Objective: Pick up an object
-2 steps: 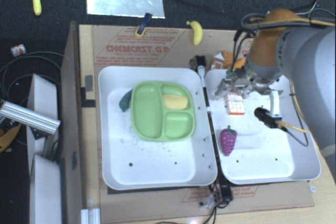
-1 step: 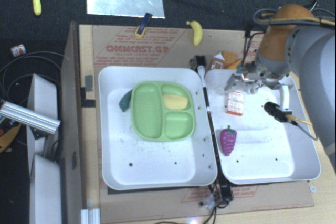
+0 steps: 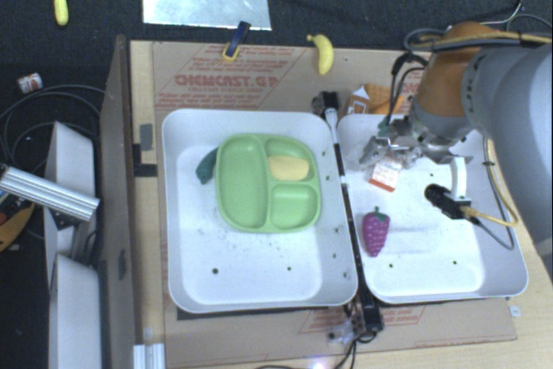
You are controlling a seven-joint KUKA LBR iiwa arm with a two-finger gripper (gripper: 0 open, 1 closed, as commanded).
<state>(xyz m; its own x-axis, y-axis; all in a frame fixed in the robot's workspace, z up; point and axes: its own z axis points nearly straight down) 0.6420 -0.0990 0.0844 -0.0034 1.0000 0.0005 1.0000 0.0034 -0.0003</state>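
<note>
Two white bins sit on the table; the gripper [image 3: 390, 144] hovers low in the right bin [image 3: 449, 272], state indeterminate, above a small red-and-white packet [image 3: 384, 176], with the pick apparently not yet completed.

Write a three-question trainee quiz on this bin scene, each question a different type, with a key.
1. True or false: the green tray sits in the left bin.
2. Multiple choice: what lies in the tray's upper right compartment? A) a purple grape bunch B) a yellow block C) a banana
3. Fill in: the purple grape bunch lies in the ___ bin.

Key
1. True.
2. B.
3. Right; the bunch lies near that bin's left wall, below the gripper and the small orange and white packet.
</note>
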